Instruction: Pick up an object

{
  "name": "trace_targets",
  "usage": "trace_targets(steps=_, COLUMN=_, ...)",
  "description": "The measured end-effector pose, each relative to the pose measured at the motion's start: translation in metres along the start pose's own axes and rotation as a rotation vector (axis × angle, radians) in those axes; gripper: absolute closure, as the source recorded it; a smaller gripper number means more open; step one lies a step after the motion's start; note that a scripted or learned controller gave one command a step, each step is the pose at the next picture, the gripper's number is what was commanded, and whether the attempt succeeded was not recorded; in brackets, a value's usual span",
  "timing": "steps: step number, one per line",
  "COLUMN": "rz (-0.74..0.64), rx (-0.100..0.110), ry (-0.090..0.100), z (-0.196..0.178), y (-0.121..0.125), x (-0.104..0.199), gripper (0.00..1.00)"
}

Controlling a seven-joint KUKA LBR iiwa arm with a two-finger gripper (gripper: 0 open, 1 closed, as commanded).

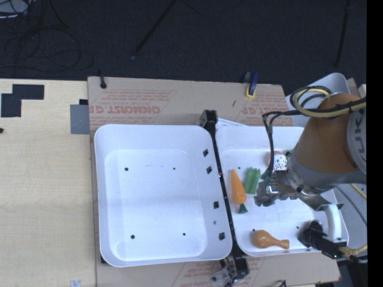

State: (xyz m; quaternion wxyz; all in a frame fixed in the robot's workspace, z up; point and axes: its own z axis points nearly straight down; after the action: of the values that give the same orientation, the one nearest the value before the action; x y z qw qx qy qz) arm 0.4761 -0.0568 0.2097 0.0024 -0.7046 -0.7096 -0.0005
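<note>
We see the gripper [264,197] low in the right bin [251,143], just beside the carrot [238,188]. Can't tell its grip state. A green thing [251,179] touches the carrot's right.

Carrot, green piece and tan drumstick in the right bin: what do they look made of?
Carrot: likely moulded plastic, even matte orange with a green stub.
Green piece: probably plastic too, ribbed and uniformly coloured.
Drumstick: plastic or rubber, smooth tan with a faint sheen.
All three look like toy food.

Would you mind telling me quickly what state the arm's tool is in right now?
Tool: low in the right bin, beside the green object and carrot; open, closed or holding something cannot be told.
</note>
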Motion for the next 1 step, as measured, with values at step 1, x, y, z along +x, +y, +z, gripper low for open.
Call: trace_targets(steps=1, rz=-0.001, rx=-0.008, ry=-0.002, z=-0.0421, y=0.0731, x=0.0686, gripper=1.0)
